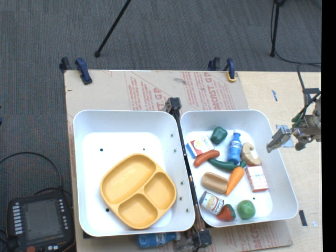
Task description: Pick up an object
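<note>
The right bin (273, 124) holds several toy foods. Among them are a green pepper (219, 135), a blue bottle (234, 147), a red sausage (206, 157), a carrot (234, 179), a bun (214, 182), a tin can (211, 201), a green ball-shaped fruit (245, 209) and a red-and-white box (256, 178). My gripper (278, 139) hangs over the right rim of that bin, up and to the right of the pile. It is apart from every object, and nothing shows in it.
In the left bin (94, 125) lies a yellow divided plate (138, 190). Blue clamps (83, 70) hold the cardboard base at the far edge. A teach pendant (37, 219) sits on the floor at the lower left, and tripod legs (116, 20) stand behind the bench.
</note>
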`<state>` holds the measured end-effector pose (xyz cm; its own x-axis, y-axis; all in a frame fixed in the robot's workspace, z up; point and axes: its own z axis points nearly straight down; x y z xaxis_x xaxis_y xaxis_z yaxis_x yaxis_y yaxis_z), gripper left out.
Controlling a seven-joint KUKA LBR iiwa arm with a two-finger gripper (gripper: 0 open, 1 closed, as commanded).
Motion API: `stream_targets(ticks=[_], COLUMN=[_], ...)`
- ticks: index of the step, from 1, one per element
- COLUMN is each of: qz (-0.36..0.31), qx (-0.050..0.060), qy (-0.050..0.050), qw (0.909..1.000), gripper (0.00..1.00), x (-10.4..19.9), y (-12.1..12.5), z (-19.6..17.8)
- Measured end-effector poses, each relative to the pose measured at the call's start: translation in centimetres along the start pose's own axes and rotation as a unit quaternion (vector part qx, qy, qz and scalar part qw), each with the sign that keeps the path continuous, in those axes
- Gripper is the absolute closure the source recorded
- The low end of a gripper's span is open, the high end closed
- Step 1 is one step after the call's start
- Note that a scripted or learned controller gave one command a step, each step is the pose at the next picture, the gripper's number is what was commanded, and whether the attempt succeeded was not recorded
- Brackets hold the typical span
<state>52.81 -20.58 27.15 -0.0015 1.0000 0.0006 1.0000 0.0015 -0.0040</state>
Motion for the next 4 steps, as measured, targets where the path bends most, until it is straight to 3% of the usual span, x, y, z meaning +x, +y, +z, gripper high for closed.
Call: stream_targets(ticks=[1,2,3,4], qz=[0.000,0.002,0.002,-0.001], qx=[0.002,0.002,0.002,0.001], qy=[0.001,0.002,0.002,0.001], qw=[1.0000,1.0000,1.0000,1.0000], gripper=[0.00,1.00,0.00,0.00], x=[-0.6,-0.7,-0.7,4.6], y=[2.7,2.8,2.7,7.5], z=[15.6,14.6,14.7,18.6])
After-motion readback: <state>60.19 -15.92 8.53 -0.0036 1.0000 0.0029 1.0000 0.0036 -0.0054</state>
